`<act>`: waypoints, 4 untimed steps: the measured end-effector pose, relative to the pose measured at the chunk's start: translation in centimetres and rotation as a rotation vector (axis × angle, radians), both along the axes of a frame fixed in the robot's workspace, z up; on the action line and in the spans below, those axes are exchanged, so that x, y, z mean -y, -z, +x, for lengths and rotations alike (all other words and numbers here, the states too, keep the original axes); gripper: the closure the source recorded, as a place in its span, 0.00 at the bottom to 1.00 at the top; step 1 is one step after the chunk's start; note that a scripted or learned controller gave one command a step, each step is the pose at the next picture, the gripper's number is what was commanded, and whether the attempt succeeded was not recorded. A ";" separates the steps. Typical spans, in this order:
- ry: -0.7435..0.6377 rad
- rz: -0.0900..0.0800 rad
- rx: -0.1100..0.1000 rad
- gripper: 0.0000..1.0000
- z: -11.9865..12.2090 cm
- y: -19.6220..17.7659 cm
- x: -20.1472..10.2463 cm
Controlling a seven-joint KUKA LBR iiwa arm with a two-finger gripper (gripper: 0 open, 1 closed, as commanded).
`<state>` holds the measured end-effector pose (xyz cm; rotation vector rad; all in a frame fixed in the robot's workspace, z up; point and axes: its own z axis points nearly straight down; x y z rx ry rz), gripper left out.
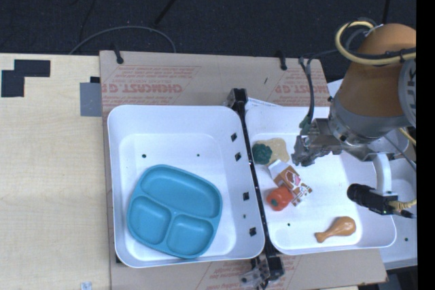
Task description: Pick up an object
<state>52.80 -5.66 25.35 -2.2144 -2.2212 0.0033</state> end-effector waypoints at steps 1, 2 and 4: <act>-0.002 0.000 0.000 1.00 -0.9 -0.3 -5.8; 0.000 -0.001 -0.001 1.00 -0.7 0.7 -10.9; 0.002 -0.003 -0.001 0.00 -1.5 2.2 -15.6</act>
